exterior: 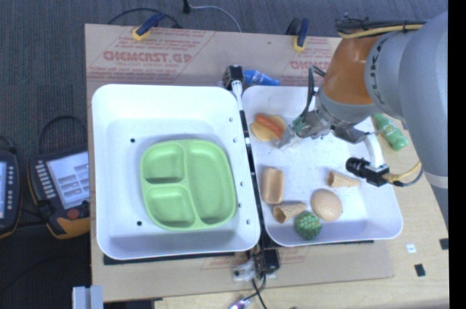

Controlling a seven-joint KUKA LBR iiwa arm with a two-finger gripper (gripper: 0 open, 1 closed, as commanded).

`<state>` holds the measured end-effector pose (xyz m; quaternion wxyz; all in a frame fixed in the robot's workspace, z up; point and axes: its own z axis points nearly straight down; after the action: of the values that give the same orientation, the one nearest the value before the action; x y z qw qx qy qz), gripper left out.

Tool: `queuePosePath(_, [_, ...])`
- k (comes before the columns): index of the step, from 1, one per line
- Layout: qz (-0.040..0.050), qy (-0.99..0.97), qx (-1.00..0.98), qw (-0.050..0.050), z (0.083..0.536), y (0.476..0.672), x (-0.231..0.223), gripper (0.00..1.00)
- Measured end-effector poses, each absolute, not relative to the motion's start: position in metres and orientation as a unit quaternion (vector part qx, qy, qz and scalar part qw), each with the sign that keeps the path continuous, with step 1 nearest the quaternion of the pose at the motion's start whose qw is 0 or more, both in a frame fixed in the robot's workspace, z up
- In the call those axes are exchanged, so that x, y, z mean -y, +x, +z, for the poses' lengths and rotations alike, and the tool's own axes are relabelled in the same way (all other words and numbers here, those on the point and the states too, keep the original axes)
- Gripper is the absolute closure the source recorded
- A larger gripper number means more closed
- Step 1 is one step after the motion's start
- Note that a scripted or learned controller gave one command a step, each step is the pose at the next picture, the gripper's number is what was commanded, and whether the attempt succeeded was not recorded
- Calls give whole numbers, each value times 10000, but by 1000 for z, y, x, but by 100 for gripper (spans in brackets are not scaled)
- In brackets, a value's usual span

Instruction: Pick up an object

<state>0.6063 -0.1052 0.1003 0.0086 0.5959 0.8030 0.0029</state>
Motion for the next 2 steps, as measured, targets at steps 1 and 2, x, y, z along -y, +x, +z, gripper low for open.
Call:
queuePosePath(1, [27, 5959, -8030, 81, 100, 606, 105, 0])
queuePosePath(2, [8, 5525, -8335, 16, 186, 662, 48, 0])
